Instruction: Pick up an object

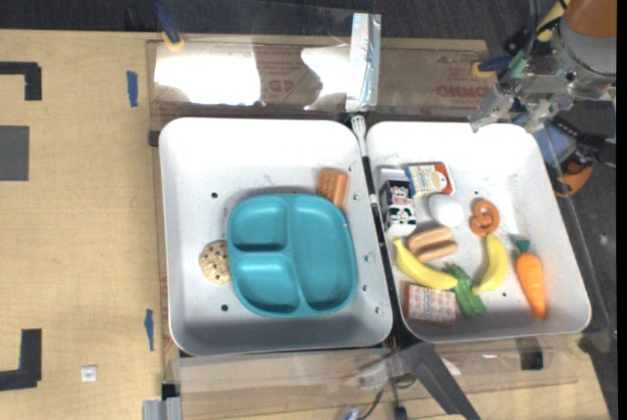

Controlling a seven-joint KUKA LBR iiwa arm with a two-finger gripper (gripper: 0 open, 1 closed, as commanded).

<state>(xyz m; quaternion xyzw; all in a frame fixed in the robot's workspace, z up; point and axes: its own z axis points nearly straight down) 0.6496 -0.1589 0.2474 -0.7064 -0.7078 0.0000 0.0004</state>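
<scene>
Hovering at the right bin's (563,242) 1 o'clock corner, the gripper (524,105) carries nothing; its opening I cannot tell. Targets crowd the bin's centre: banana (423,263), hot dog (432,240), carrot (530,283). Risk: a descent clips a neighbour or the wall.

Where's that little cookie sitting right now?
The cookie lies in the left bin, near its left wall, touching the left edge of the teal divided tray.
</scene>
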